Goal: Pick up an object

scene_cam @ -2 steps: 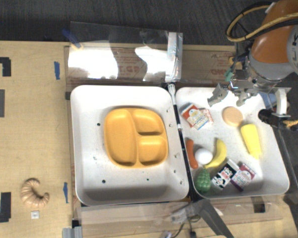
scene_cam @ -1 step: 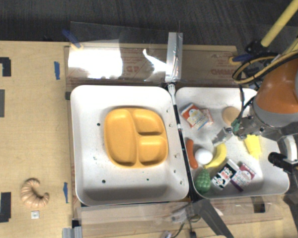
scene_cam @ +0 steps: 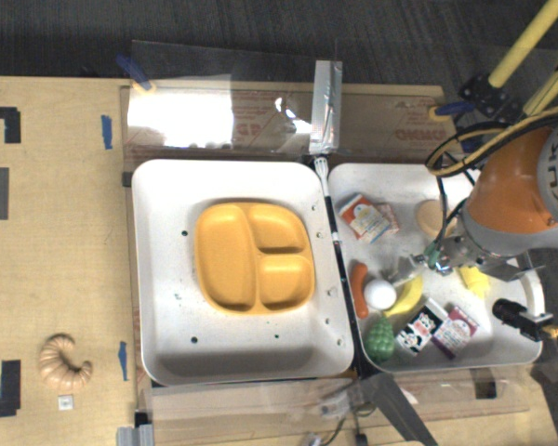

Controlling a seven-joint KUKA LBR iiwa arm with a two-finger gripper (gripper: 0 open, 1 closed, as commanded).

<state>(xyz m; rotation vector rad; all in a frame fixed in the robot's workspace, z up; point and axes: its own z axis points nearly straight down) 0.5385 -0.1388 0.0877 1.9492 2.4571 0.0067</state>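
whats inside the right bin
In the right bin: a red-and-white packet, carrot, white egg, banana, green piece, two small cartons. The arm covers the bin's right part.

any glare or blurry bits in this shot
Camera view: strong glare whitens the clear sheet behind the left bin; the yellow divided plate is evenly lit, with soft sheen. The arm looks soft at the right edge, and the gripper beneath it is too blurred to read. Small items such as the banana are slightly fuzzy.
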